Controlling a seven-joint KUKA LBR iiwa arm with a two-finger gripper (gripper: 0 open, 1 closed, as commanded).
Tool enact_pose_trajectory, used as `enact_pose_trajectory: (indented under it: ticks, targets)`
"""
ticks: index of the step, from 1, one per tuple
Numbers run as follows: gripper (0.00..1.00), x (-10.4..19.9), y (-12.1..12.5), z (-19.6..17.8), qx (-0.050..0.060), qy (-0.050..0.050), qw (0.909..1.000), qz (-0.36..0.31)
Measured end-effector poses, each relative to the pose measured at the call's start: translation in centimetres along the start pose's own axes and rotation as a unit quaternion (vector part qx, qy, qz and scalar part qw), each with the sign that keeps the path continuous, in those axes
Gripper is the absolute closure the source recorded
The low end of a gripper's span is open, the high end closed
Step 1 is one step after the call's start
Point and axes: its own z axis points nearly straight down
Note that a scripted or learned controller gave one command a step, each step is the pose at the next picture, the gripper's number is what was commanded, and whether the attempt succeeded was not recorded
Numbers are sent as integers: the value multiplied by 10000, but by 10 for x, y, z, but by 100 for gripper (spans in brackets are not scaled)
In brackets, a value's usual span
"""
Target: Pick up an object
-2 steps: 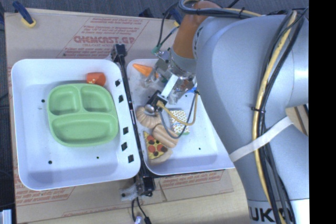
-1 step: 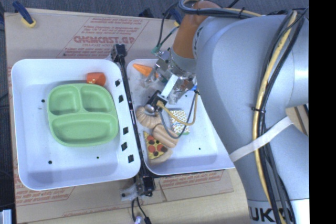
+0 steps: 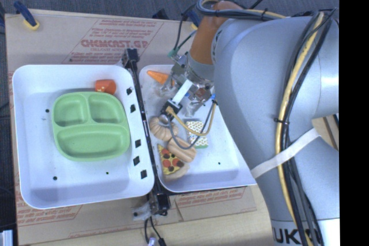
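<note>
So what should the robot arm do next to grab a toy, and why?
Probably ease the gripper straight down a little. It hangs low in the right bin, just above the pretzel, with the hot dog and pizza slice close by. No toy shows between its fingers, so nothing looks picked up yet, and the pretzel seems the closest thing to take.

Several toy foods were seen in the right bin (image 3: 230,167). An orange carrot (image 3: 157,75) lay near its far left corner. A tan pretzel (image 3: 159,127) was set by the left wall, a hot dog (image 3: 183,150) just beside it, and a pizza slice (image 3: 170,163) nearest the front.
</note>
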Motion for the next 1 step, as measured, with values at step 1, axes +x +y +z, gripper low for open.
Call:
enact_pose_trajectory:
  ticks: [1]
  targets:
    - [0,-2,-2,-2,-62,33,10000,8]
